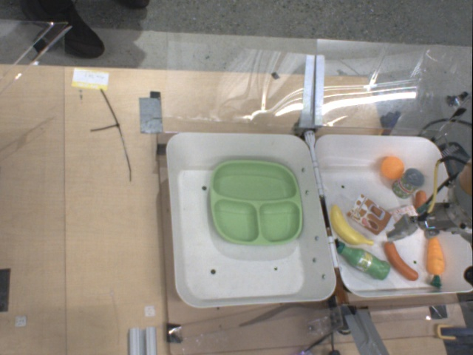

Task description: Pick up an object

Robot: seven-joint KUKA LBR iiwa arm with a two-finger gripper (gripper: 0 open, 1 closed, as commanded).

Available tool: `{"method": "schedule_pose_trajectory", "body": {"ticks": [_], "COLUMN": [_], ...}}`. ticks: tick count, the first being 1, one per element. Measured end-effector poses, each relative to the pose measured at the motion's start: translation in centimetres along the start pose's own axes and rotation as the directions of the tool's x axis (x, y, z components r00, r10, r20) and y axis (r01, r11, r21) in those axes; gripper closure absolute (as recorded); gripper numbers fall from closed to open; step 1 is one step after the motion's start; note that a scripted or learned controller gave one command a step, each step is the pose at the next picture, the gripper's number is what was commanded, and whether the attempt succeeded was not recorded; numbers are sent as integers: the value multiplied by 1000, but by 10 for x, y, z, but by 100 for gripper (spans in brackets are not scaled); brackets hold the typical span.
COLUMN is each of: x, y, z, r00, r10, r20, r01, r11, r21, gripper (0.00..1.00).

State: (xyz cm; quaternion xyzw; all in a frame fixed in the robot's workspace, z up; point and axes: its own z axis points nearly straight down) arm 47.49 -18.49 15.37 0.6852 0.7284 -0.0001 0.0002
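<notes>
the camera view looks down at a slant on a pale wooden worktop (74, 220) carrying two shallow white bins side by side. the left bin (185, 272) holds a green sectioned plate (256, 201) lying flat near its middle, one long compartment on the far side and two smaller ones on the near side.

the right bin (347, 150) holds the loose objects. an orange ball (392, 167) sits toward the far side, with a small tin can (408, 181) just beside it on the right and slightly nearer. a brown and white printed packet (369, 213) lies near the middle of the bin. a yellow banana (349, 228) lies along the bin's left side, and just nearer than it a green bottle (365, 261) lies on its side, cap toward the left. a red sausage (400, 261) lies at a slant just right of the bottle. an orange carrot (435, 257) lies farther right, pointing toward the near wall.

the end effector (408, 228) comes in from the right edge, low over the right bin, its grey tip between the packet and the carrot and above the sausage. nothing is visibly gripped, and i cannot tell how it is set. cables (451, 143) hang by the bin's far right corner.

on the worktop to the far left lie a yellow note (90, 78) and a grey block (150, 114).
</notes>
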Motion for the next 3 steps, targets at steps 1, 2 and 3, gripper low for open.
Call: {"method": "schedule_pose_trajectory", "body": {"ticks": [1,2,3], "x": [40,39,127], "y": [-13,-11,21], "z": [63,52,-38], "r00": [993,993,987], "r10": [-119,-118,-160], "r20": [2,4,2], "r01": [119,118,160], "r11": [993,993,987], "r21": [-4,-10,-8], "gripper": [0,100,100]}}
